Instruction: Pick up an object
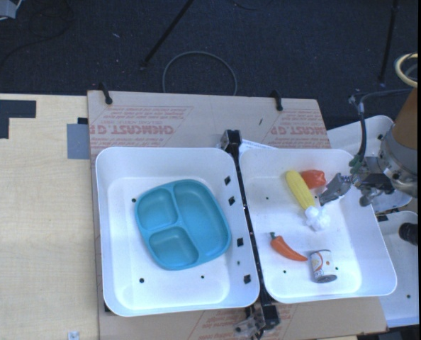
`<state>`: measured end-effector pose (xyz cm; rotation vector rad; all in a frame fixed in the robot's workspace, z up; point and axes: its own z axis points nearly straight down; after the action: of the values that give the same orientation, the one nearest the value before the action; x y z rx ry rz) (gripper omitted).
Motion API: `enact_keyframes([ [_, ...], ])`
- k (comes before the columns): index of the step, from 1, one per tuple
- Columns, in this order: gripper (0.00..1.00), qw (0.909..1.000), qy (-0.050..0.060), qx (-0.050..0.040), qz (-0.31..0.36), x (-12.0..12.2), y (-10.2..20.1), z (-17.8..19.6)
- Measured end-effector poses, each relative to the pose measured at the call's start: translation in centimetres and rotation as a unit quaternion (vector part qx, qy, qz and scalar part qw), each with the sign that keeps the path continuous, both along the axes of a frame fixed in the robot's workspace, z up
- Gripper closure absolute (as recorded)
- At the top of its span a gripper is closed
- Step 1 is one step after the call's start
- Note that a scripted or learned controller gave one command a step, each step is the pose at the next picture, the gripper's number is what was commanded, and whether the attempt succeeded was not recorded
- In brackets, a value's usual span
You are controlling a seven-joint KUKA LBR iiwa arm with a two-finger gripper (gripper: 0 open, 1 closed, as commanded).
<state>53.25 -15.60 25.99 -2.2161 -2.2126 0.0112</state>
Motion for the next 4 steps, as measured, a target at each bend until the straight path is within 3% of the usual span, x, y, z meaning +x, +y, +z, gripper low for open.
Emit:
enact_keyframes([
  [1, 0.0, 1.0, -0.005, -0.0011, 0.001, 0.2, 0.0, 0.5],
  [2, 0.0, 1.0, -0.002, 0.0, 0.001, 1.1, 0.2, -4.5],
  [4, 0.0, 1.0, -0.001, 0.0005, 0.001, -1.1, 0.3, -16.0],
])
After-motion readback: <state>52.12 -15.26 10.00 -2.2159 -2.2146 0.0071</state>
